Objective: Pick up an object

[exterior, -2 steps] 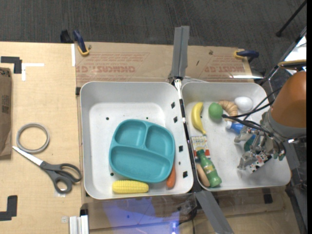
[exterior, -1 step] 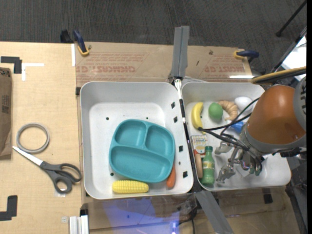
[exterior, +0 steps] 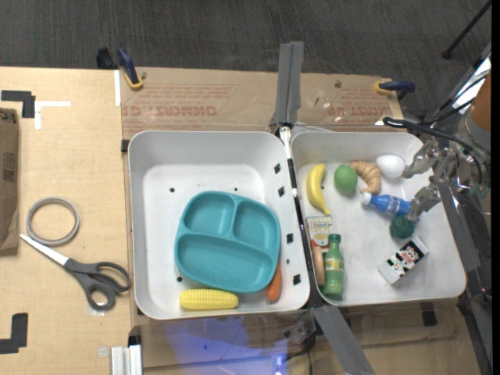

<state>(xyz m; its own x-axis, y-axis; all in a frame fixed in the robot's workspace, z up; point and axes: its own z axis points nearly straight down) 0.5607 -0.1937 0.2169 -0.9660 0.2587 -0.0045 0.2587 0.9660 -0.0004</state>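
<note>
Two shallow white bins are being shown side by side on the bench (exterior: 70,162). In the left bin (exterior: 148,162), one teal divided plate (exterior: 228,242), one yellow corn cob (exterior: 208,299) and one orange carrot (exterior: 273,289) are lying. In the right bin (exterior: 437,283), one banana (exterior: 316,187), one green bottle (exterior: 333,268), one croissant (exterior: 367,175), one blue bottle (exterior: 388,205), one black-and-white carton (exterior: 404,260), one green ball (exterior: 345,178), one dark green round thing (exterior: 402,226) and one white egg (exterior: 390,165) are resting. The tool (exterior: 426,198) is being held over the right bin's right side, just above the dark green thing; whether it is spread cannot be told. One pair of scissors (exterior: 86,270) and one tape roll (exterior: 53,220) are lying on the bench.
</note>
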